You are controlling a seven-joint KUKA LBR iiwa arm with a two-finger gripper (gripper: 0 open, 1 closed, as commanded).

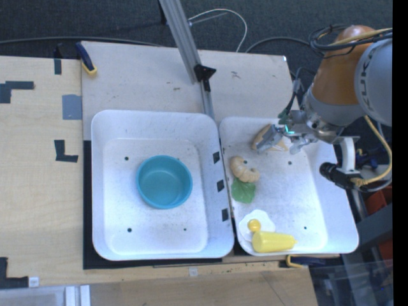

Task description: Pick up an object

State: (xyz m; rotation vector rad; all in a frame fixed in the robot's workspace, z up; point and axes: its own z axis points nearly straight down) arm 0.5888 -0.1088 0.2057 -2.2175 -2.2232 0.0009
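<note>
Your gripper [278,137] hangs low over the right bin [331,199], at a tan bread-like piece [266,134] near its far wall; I cannot tell whether it grips; that piece looks light and smooth — take it across its narrow middle.

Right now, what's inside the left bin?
Just a blue bowl, upright, near the middle of the left bin. The bowl looks empty. The bin floor under it is covered, so can't check that.
</note>
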